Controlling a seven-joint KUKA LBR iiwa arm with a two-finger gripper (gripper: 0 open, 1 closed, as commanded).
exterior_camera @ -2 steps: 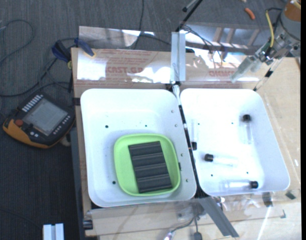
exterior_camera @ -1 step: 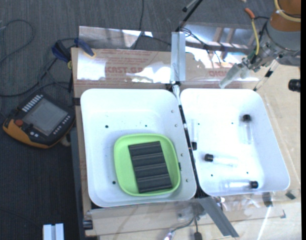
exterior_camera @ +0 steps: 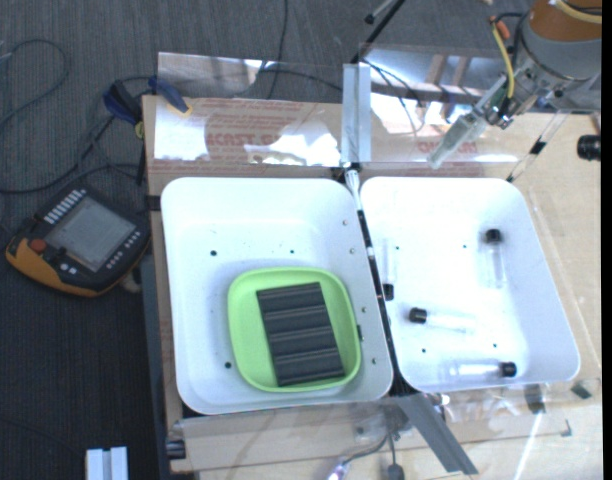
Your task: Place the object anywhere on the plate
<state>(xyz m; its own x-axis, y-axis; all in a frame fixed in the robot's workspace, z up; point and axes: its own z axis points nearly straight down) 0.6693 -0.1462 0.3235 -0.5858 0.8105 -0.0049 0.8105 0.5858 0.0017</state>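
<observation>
Two white bins stand side by side on the bench. The left bin (exterior_camera: 186,268) holds a light green plate (exterior_camera: 244,308) with rounded corners, and on this plate lies one dark grey ribbed block (exterior_camera: 300,333), which covers most of the plate's middle.

The right bin (exterior_camera: 546,298) holds clear tubes with black caps. I count three that are plain to see: one upright tube (exterior_camera: 495,256) near the right wall with its cap at the far end, one tube in the middle (exterior_camera: 441,318) with its cap at the left, and one tube at the near edge (exterior_camera: 478,370) with its cap at the right. The clear bodies are almost lost against the white floor, so their outlines are hard to follow. A fourth small item with a dark end (exterior_camera: 385,278) lies against the divider between the bins; I cannot tell what it is.

The arm (exterior_camera: 561,28) enters from the upper right corner and is cut off by the frame; its orange band is seen only in part. The gripper (exterior_camera: 456,140) hangs above the far rim of the right bin, blurred and pale, and whether it is spread or pressed together cannot be told. Nothing is seen in it. All the tubes lie well apart from it, nearer to the camera, and the upright tube is the closest one.

On the floor at the left lies a hand controller (exterior_camera: 76,243) with a screen.
</observation>
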